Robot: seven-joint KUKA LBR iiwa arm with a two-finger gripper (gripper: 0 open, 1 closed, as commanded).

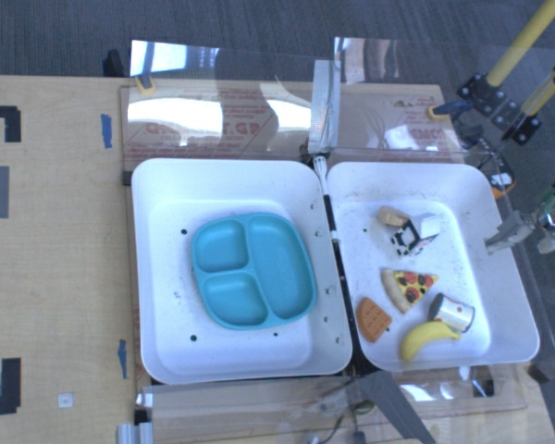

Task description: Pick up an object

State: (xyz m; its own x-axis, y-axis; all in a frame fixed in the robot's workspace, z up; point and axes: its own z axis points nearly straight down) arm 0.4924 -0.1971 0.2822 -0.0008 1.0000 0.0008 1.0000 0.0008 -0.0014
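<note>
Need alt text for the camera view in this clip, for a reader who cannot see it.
Two shallow white bins sit side by side: the left bin holds a blue divided plate; the right bin holds a banana, pizza slice, waffle, metal cup and other small items. The gripper sits at the right bin's far edge.

A banana (pixel 427 338), waffle (pixel 373 319), pizza slice (pixel 409 287) and metal cup (pixel 454 314) are laid in the right bin (pixel 509 336)
</note>
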